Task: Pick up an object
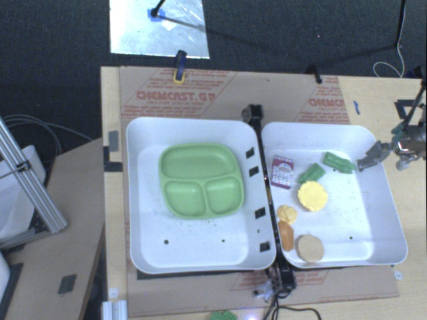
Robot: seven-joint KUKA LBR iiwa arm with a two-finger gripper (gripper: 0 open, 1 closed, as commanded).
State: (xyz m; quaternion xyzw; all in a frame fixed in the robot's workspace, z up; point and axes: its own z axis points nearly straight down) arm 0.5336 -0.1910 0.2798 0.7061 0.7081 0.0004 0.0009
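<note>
Even, bright overhead light; white bins [200, 252] near overexposed, shadows soft and faint; glare on the foil sheet [159, 19] at upper left of frame; dark floor underexposed; overall mild softness, grainy, low resolution.

bench [113, 199]: tan, holds printed cardboard sheet [227, 95] | on sheet: left white bin [143, 199], right white bin [380, 212], side by side
</note>
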